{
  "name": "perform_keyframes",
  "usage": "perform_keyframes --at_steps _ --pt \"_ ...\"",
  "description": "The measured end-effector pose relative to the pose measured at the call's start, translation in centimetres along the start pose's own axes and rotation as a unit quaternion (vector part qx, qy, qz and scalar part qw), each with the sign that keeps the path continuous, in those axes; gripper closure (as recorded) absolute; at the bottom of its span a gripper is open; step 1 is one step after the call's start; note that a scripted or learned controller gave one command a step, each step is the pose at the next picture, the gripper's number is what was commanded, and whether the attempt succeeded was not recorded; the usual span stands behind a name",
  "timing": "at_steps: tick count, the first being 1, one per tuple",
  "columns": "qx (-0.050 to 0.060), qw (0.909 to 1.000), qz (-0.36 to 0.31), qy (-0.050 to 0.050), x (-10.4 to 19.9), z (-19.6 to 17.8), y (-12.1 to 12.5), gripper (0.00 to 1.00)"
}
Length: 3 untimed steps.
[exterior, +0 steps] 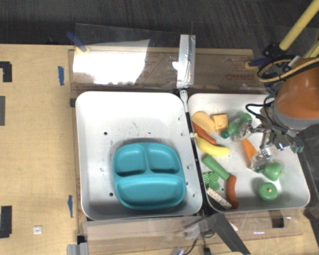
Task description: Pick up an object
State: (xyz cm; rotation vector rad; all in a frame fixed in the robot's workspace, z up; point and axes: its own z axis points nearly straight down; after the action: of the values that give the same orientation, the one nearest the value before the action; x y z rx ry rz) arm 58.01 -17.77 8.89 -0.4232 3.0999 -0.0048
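Orange carrot (pixel 248 151) right under the gripper (pixel 265 154), that's the matchup to watch in the right bin (pixel 303 179), right-centre of frame. The carrot's long axis runs top to bottom with a slight lean, and it sits just left of the fingertips, touching or nearly so. The arm (pixel 300 97) drops in from the upper right. The fingers point down toward the bin floor, and whether they stand wide or closed I cannot tell; metal and cable clutter blur the tips. Nothing is visibly caught between them.

A green piece (pixel 271 169) lies just below the tips, another green ball (pixel 267 191) further down. My read: a small shift left puts the fingers astride the carrot, closing across its short width.

Over in the left bin (pixel 90 142), a teal tray (pixel 148 175) sits lower centre. No readable writing or brand anywhere.
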Motion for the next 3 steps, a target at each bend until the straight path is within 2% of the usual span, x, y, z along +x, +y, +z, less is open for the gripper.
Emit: perform_keyframes --at_steps 1,2,3 --pt "0.0 0.9996 -0.028 0.001 -0.8 -0.1 3.7 0.0" --pt "0.0 0.9966 -0.082 0.0 -0.5 0.0 -0.9 0.0" --pt "-0.001 0.999 -0.045 0.001 1.5 -0.1 2.7 0.0"
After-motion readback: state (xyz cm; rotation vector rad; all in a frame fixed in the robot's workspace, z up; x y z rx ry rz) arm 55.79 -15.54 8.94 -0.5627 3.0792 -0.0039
